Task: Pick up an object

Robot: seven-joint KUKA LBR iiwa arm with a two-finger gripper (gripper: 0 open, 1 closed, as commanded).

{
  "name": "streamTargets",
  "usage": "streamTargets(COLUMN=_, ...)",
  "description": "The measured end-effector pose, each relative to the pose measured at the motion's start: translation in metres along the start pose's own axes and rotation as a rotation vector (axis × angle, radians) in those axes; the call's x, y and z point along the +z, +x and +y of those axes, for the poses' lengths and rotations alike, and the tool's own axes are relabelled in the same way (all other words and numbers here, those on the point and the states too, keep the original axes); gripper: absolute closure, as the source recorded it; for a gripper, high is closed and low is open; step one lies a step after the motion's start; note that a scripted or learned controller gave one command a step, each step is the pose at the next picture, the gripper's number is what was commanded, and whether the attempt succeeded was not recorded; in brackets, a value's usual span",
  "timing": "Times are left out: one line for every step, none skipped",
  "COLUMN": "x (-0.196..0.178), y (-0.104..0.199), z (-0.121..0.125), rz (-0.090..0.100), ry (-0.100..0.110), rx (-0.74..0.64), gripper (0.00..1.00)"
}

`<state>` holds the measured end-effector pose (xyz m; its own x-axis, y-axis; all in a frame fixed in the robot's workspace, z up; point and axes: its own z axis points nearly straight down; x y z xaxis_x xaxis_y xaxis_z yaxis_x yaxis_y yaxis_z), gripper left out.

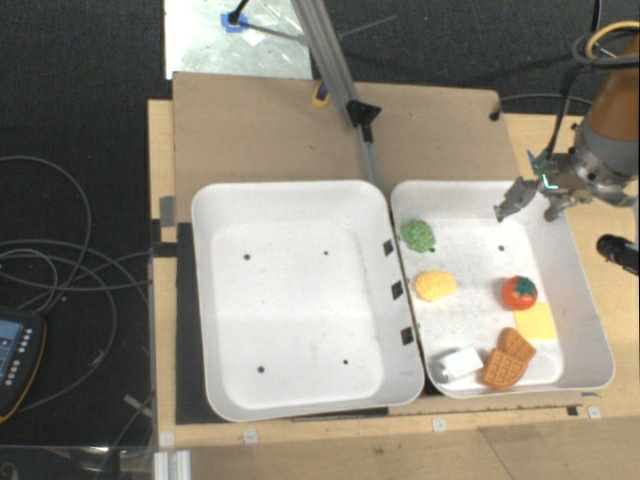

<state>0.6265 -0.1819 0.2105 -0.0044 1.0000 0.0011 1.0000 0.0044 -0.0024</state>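
Observation:
The right bin (585, 298) holds several toy foods: a green leafy piece (418, 235), a yellow corn piece (435, 286), a red tomato (519, 292), a pale yellow block (537, 322), an orange waffle (507, 359) and a small white piece (460, 364). My gripper (533, 206) hangs over the bin's far right corner, above and behind the tomato. It is open, with its two fingers spread and nothing between them.
The left bin (210, 298) lies beside the right one, with black clips along the shared wall. A grey pole (335, 58) slants across the brown board behind the bins. Cables lie on the floor at the left.

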Motion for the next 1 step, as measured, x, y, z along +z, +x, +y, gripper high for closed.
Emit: streamTargets(x=-0.0024, y=0.0001, z=0.0009, rz=-0.002, ry=-0.004, rx=-0.002, gripper=0.0)
